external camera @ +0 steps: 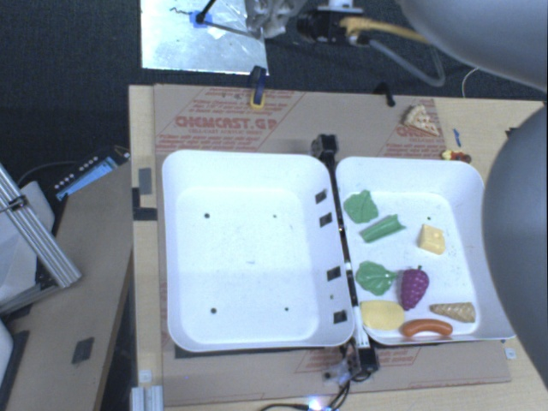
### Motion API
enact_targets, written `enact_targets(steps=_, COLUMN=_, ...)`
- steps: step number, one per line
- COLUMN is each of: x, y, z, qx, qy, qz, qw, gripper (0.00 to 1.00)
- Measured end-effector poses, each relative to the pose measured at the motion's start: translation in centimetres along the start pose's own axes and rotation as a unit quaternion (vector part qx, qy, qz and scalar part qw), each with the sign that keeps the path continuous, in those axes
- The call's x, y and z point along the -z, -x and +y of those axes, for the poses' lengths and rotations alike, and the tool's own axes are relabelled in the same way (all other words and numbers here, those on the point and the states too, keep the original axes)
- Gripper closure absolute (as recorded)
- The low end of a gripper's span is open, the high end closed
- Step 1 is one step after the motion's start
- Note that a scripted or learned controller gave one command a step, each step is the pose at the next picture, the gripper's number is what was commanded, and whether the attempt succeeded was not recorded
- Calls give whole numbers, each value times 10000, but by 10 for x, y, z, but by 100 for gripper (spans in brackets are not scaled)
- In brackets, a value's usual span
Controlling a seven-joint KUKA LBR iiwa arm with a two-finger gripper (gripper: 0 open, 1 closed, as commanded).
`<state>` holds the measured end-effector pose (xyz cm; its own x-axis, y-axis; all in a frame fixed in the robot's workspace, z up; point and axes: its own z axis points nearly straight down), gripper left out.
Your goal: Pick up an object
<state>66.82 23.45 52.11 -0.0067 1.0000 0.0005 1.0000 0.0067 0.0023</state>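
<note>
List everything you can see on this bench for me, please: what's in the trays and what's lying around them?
Bins: 2, white, side by side; left bin, right bin.
Leafy greens: 2, green, right bin; one at top left, one lower.
Green bean pod: 1, green, between the leaves.
Cheese wedge: 1, yellow, right side.
Grape bunch: 1, purple, beside lower leaf.
Lemon: 1, yellow, front left corner.
Sausage: 1, orange-red, front edge.
Cone: 1, tan, front right.
Pizza slice: 1, on the board behind the right bin.
Clamp: 1, blue and yellow, back edge.
Robot arm: 1, grey, right edge.

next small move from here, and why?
Probably bring the hand from the bench's far edge toward the right bin, over the cheese wedge. All the toy food lies there, and the wedge sits apart from its neighbours, so it looks the easiest grasp.
</note>
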Motion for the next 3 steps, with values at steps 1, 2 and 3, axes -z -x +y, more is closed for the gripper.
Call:
enact_targets(steps=1, x=9, y=0, z=0, qx=0, qy=1, qz=0, qw=10000, gripper=100)
enact_targets(steps=2, x=14, y=0, z=0, qx=-2, qy=-1, qz=-1, qw=10000, gripper=100)
enact_targets(steps=3, x=14, y=0, z=0, qx=-3, qy=-4, qz=-3, qw=10000, gripper=100)
